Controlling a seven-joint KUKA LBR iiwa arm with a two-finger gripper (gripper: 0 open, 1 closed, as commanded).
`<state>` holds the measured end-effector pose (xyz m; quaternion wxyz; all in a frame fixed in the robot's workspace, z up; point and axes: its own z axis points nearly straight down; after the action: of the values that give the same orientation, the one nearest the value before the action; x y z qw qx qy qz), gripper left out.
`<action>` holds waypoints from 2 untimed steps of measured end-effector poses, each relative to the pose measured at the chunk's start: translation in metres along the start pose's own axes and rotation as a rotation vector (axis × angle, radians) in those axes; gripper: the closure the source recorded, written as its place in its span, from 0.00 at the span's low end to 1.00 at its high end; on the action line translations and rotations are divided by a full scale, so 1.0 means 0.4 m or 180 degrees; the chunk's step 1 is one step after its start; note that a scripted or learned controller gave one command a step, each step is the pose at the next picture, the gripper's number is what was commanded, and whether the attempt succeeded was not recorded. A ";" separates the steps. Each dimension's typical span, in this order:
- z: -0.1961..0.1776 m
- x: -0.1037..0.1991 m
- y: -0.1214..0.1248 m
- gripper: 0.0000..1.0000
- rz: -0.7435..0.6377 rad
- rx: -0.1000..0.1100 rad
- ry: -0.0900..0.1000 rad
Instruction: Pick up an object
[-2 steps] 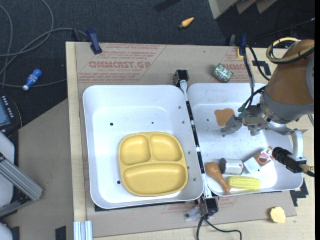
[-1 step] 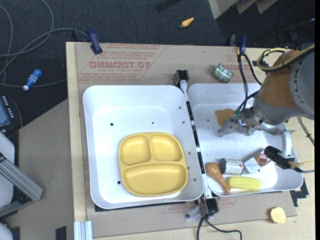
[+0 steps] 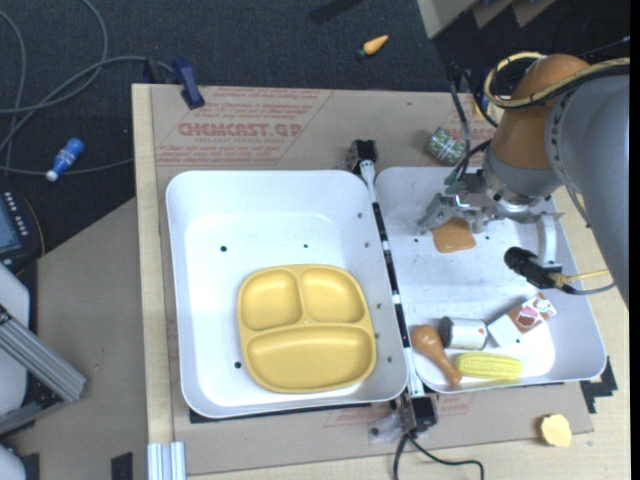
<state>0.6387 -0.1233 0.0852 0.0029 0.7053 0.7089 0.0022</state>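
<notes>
My gripper [image 3: 457, 215] hangs low over the back of the right bin [image 3: 420, 193], pointing down. Its fingers stand apart, with nothing gripped between them. An orange-brown flat piece [image 3: 455, 237] lies on the bin floor just in front of and below the fingertips; I cannot tell whether they touch it. Along the bin's front lie a brown drumstick-shaped toy [image 3: 433, 346], a small silver and black can [image 3: 466, 333], a yellow corn cob [image 3: 488, 367] and a red and white carton [image 3: 530, 315].
The left bin [image 3: 200, 218] holds a yellow divided plate [image 3: 303, 326]. A green crumpled thing [image 3: 445, 146] lies on the bench behind the right bin. A yellow lump [image 3: 555, 430] sits on the bench at the front right.
</notes>
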 end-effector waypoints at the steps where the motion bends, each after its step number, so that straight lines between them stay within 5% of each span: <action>1: -0.027 -0.004 -0.005 1.00 0.0007 0.0006 -0.0003; 2: -0.042 -0.179 -0.204 1.00 0.0042 0.0042 0.0002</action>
<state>0.5573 -0.1953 0.1017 -0.0020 0.7101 0.7041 -0.0022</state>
